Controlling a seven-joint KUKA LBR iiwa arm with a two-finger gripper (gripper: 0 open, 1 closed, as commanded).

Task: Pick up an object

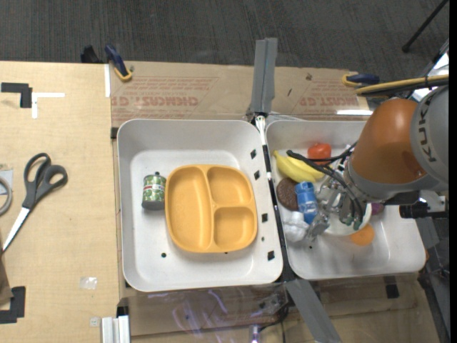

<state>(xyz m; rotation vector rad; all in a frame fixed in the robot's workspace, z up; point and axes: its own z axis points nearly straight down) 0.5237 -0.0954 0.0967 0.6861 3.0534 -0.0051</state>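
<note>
The left bin point(136, 213) holds one yellow divided plate point(211, 208) and one small green-labelled can point(153, 191) just beside it. The right bin point(400, 259) holds one banana point(296, 167), a blue bottle point(306, 199), a brown disc point(287, 192) and an orange cap point(319, 150). The hand point(318, 227) hangs low among them. One pair of scissors point(32, 191) lies on the table point(57, 263).

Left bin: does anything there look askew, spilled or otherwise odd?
Nothing spilled or damaged. The small green can lies on its side against the left edge of the yellow divided plate, and the plate sits slightly rotated in the left bin.
</note>
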